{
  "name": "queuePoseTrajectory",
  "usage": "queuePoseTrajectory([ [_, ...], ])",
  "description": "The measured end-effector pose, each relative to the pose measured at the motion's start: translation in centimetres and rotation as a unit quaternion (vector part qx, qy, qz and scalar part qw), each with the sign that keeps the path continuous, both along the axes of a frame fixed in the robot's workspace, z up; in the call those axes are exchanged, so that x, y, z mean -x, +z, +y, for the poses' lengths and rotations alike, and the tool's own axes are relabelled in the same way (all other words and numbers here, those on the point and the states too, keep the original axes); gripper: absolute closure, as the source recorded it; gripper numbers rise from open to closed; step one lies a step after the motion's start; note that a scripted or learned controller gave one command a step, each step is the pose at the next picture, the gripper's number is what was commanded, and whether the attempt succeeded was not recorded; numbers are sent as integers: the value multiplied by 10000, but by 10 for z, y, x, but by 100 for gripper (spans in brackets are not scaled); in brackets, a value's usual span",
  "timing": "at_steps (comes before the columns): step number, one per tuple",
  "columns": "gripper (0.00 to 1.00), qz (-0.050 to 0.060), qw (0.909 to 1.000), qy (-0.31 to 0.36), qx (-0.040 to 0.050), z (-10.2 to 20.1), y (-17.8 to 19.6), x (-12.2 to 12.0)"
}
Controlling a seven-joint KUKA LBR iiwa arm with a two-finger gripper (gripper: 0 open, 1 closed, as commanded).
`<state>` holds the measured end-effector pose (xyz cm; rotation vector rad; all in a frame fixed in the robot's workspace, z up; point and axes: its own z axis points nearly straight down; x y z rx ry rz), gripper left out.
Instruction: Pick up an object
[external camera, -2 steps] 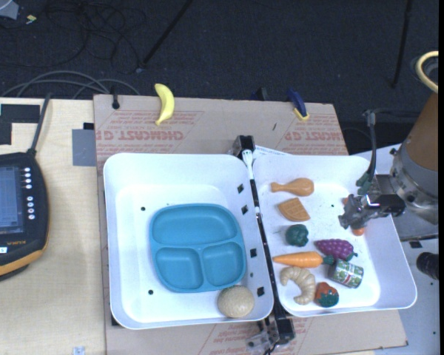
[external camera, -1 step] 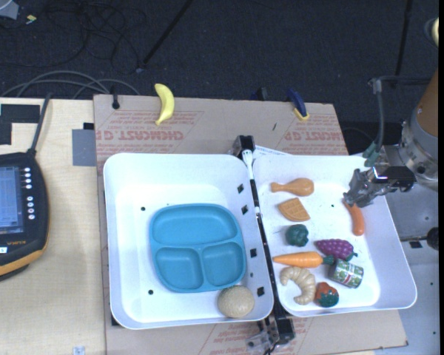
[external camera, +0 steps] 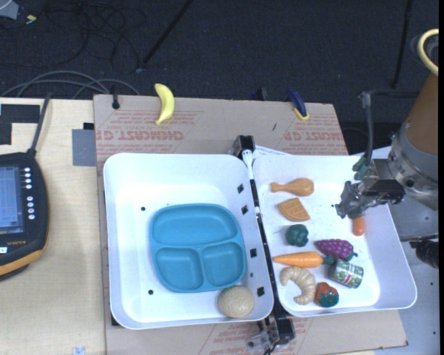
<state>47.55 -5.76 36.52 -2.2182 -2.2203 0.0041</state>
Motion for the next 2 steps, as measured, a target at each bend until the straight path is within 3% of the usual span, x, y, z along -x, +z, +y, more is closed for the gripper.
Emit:
queuePoseTrajectory([
  [2, 100, 1, 10000, -9, 1, 7, -19, 0],
])
